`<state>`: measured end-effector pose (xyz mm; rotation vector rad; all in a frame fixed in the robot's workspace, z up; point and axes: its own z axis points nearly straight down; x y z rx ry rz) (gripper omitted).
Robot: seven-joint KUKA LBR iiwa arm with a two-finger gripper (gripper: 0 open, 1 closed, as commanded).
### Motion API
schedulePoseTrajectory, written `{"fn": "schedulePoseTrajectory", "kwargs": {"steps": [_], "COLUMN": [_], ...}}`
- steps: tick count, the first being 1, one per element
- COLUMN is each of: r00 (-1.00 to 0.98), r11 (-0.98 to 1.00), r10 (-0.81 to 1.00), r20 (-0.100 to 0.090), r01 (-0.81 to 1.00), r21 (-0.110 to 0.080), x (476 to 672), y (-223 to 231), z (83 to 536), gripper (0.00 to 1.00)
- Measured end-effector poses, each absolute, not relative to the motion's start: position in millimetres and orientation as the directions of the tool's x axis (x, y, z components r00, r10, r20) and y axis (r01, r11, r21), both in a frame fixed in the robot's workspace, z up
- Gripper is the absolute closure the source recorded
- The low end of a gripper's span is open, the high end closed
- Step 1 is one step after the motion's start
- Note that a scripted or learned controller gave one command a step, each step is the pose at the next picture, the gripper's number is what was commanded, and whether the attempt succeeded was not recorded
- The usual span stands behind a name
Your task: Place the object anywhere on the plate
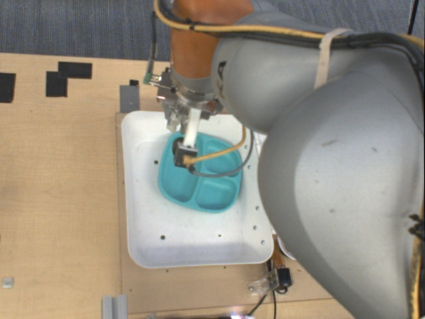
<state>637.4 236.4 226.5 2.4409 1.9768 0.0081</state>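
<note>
A teal plate (212, 191) with divided compartments lies in the white bin (143, 205), toward its back half. My gripper (176, 121) hangs below the orange wrist band, over the plate's back left edge. The wrist and its fittings cover the spot under the gripper, so what lies there is hidden.
The arm's large grey body (345, 151) covers the right side of the view, including the second bin. The wooden bench (60, 178) stretches away to the left, with black markings (66, 77) near its back edge. Bare bin floor shows in front of the plate.
</note>
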Motion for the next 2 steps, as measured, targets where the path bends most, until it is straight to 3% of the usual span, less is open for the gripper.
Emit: {"fn": "schedulePoseTrajectory", "kwargs": {"steps": [1,2], "r00": [0.206,0.039], "r11": [-0.206,-0.039], "r10": [0.978,0.999], "r20": [0.003,0.005], "r01": [0.978,0.999], "r21": [0.003,0.010], "x": [637.3,557.7], "y": [236.2,233.6], "z": [226.3,327.8], "gripper": [0.00,0.00]}}
